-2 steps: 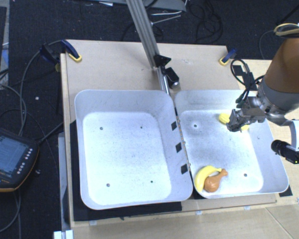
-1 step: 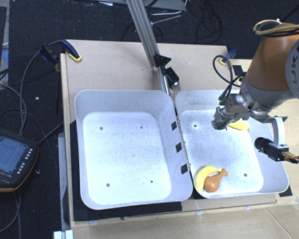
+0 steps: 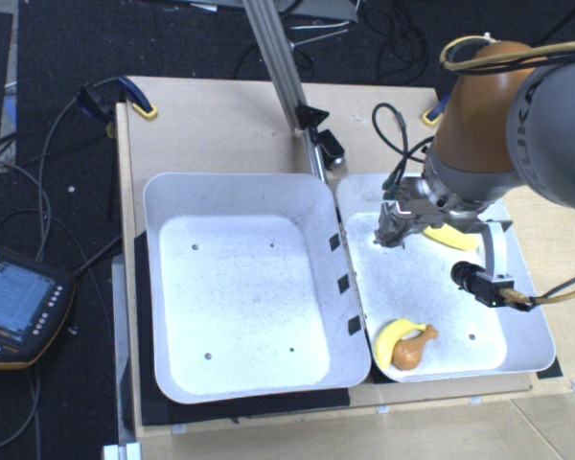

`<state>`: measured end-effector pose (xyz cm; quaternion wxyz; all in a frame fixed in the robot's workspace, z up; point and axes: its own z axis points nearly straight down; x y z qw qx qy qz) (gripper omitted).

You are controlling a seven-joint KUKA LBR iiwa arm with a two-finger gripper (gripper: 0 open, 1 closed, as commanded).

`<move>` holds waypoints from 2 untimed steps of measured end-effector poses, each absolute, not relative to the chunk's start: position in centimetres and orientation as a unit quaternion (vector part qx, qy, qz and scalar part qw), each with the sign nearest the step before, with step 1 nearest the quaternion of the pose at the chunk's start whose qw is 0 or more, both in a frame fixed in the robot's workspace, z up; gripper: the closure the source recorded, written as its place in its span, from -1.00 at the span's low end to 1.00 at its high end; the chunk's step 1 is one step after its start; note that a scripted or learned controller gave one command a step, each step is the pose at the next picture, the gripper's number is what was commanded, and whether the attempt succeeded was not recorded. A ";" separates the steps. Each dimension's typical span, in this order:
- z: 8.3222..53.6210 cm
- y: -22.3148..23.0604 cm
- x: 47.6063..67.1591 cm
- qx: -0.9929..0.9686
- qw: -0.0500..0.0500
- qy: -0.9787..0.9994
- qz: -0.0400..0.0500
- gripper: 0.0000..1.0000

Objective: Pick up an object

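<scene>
Two white bins sit on the bench. The gripper hangs low in the right bin; jaw spacing cannot be determined. A banana touching a drumstick toy lies toward the near rim. Another yellow piece, possibly a banana, sits just beside the gripper.

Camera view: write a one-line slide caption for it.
KUKA arm's gripper poised over the right bin, with a banana and an orange toy near its front edge.

Yellow object half hidden under arm, tool fingers indistinct
</scene>
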<state>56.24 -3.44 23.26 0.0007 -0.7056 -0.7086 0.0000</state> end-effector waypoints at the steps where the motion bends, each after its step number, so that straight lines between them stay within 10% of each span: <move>1: 24.3 1.5 58.1 -0.706 0.000 -0.709 0.000 1.00; 2: 23.9 5.7 59.1 -0.706 0.000 -0.708 0.000 1.00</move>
